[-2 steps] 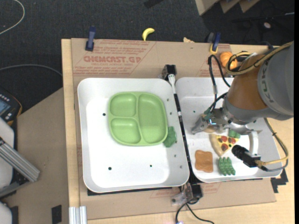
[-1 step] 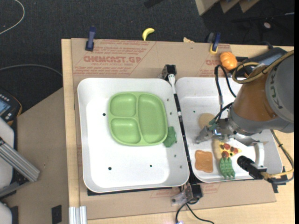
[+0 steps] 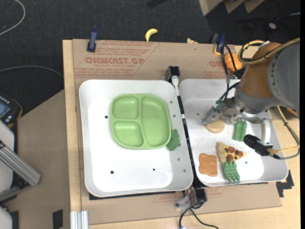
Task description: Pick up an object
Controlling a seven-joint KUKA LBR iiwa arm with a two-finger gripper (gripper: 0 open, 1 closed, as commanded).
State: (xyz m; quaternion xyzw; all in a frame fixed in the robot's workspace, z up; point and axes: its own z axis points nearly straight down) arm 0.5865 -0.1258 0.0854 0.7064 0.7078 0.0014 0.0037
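Below the pincer (image 3: 215,119), touching its spread, empty fingertips, lies one tan cookie (image 3: 215,127). Beside it sit one green bottle (image 3: 238,130), one pizza slice (image 3: 229,152), one orange toast (image 3: 208,164), one green fork-like toy (image 3: 231,171). Far left rests one green divided plate (image 3: 141,121).

Left bin (image 3: 95,142): the green divided plate (image 3: 141,120) takes up the centre, with open floor along the left and near sides. Right bin (image 3: 200,92): far-left corner open; the beige piece (image 3: 215,127), green bottle (image 3: 238,129), pizza slice (image 3: 229,152), orange piece (image 3: 208,164) and green toy (image 3: 231,171) crowd the middle and near part.
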